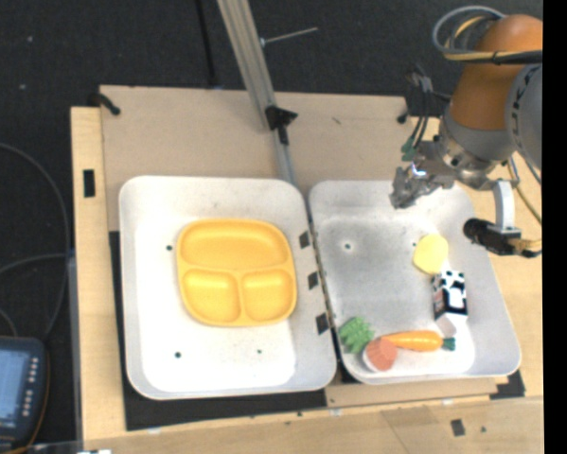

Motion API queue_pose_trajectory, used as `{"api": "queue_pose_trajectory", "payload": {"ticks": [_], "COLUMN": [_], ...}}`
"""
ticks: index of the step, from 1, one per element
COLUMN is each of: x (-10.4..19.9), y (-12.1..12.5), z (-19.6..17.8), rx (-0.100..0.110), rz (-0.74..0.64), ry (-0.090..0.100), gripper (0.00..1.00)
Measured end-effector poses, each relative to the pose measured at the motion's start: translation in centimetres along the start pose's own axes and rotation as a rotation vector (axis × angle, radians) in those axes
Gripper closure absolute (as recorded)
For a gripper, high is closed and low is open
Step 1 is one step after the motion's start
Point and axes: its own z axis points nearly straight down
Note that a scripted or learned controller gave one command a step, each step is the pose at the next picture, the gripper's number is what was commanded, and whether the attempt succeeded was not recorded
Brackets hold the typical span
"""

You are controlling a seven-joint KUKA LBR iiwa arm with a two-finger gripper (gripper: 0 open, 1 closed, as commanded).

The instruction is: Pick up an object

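Orange carrot [416,341] lying lower right of frame in right bin [378,253], likely light, stiff, slippery plastic; gripping mid-body looks best. Claw [408,189] hovering over bin's upper edge, state unclear.

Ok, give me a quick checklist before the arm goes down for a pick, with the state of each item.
1. Tool over the right bin: ok, at its far edge.
2. Tool carrying nothing: cannot tell.
3. Objects there to pick: ok; yellow piece, black-and-white carton, carrot, green piece.
4. Tool above a target: not ok, bare floor below.
5. Yellow piece stands apart: ok.
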Motion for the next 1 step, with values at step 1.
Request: {"api": "queue_pose_trajectory", "payload": {"ticks": [1], "x": [-0.10], "y": [0.13], "z": [-2.79], "rx": [0.002], "rz": [-0.002], "ry": [0.001], "gripper": [1.00]}}
